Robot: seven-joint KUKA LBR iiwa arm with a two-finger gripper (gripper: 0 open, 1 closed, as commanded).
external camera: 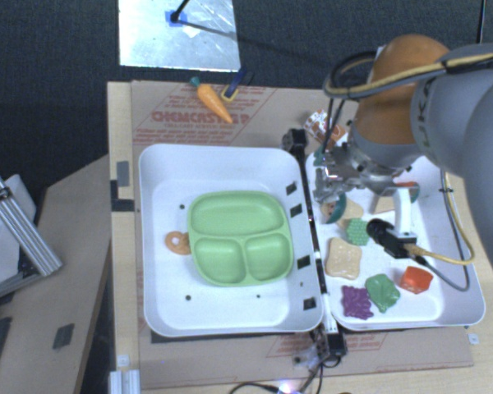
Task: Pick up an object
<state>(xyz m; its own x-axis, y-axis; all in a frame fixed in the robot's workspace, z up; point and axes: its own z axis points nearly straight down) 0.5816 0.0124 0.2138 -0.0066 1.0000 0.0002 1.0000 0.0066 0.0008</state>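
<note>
Right bin [464, 302]; arm [444, 97] bent low above.

Toy carrot [213, 103] lies on cardboard [255, 113] behind bins.

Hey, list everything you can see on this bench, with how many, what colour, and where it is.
Shallow white bins: two, white, side by side on the bench.
Divided plastic plate: one, light green, middle of left bin.
Small pretzel-shaped toy: one, tan, left bin, beside the plate.
Toy carrot: one, orange, on cardboard behind the left bin.
Bunch of toy grapes: one, purple, front of right bin.
Leafy green toy: one, green, beside the grapes.
Toy cracker: one, beige, right bin.
Small orange block: one, orange-red, right bin.
Gripper: one, metallic, over the right bin's back left.
</note>
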